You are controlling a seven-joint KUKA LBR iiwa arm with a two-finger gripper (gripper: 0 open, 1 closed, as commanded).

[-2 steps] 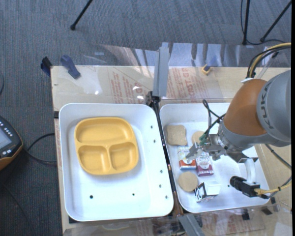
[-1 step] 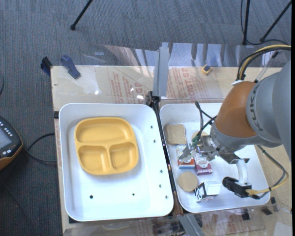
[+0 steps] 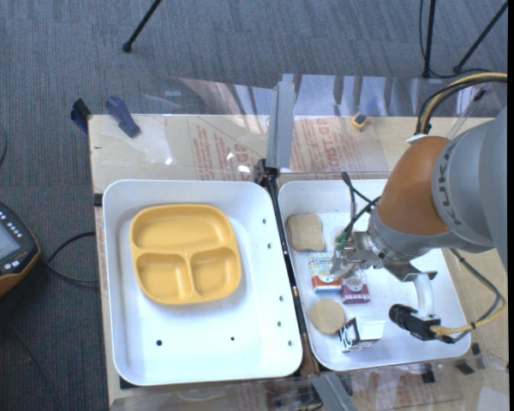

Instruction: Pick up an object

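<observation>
1. The jaws (image 3: 351,259) hang low in the right bin (image 3: 428,336), and how wide they are cannot be told.
2. A red packet (image 3: 355,292) lies just beside them, near a round cookie (image 3: 328,315).
3. The things sit close together, so the jaws might bump one and grab nothing.
</observation>
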